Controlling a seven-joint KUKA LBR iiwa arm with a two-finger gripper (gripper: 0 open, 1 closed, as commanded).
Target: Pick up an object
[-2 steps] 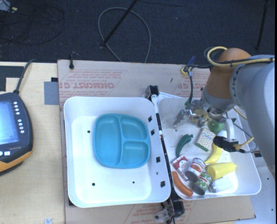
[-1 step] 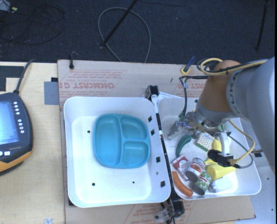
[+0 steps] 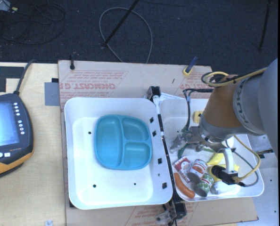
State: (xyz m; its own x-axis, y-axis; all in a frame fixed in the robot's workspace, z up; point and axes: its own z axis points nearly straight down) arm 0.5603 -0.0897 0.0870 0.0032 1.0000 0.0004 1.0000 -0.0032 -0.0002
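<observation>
Over right bin [image 3: 177,111], claw [image 3: 183,142] blurred, toys half-hidden

one fixed camera looks down from above the counter [image 3: 41,86] at a slant, far enough back to take in both white bins, the left bin [image 3: 78,173] and the right bin [image 3: 253,189], with dark floor [image 3: 60,27] along the top; the arm [image 3: 234,109] enters from the right.

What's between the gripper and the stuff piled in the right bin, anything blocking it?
Nothing visible does. The gripper hangs low inside the right bin, just up-left of the pile: the hot dog and the small cans lie directly beside it, uncovered.
</observation>
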